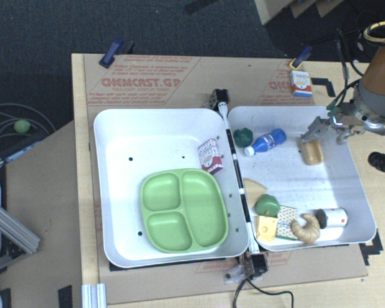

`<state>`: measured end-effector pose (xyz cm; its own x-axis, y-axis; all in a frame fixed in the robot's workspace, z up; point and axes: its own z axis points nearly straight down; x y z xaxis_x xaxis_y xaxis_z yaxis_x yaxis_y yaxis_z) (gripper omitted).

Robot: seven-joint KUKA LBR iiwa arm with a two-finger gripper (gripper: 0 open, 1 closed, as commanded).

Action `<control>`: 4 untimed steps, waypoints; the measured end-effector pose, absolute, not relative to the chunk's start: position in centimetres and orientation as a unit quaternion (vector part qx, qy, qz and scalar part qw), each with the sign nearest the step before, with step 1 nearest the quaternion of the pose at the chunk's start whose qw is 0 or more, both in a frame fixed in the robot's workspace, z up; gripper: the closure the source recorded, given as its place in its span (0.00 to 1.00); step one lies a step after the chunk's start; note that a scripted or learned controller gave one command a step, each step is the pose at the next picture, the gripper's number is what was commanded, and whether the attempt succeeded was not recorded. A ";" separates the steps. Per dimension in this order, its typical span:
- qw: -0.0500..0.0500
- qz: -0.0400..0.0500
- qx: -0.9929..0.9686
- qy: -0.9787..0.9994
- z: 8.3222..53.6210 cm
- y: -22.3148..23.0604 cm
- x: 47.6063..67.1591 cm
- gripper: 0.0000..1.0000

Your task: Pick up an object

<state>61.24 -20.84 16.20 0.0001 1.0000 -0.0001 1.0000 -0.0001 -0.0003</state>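
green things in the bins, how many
3: the green divided plate in the left bin, a dark green object by the blue bottle, a green ball lower in the right bin.

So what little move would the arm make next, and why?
Probably a short drop straight down. The gripper hangs in the right bin just above a tan block, apart from the blue bottle, so that block looks like the nearest thing to try.
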 end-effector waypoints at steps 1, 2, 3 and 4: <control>-0.001 -0.002 -0.706 -0.708 21.4 -12.4 65.9 0.00; 0.001 0.000 -0.707 -0.708 18.4 -6.2 66.6 0.00; -0.002 0.001 -0.708 -0.706 16.1 -20.4 66.6 0.00; 0.000 0.000 -0.707 -0.707 16.1 -18.6 63.7 0.00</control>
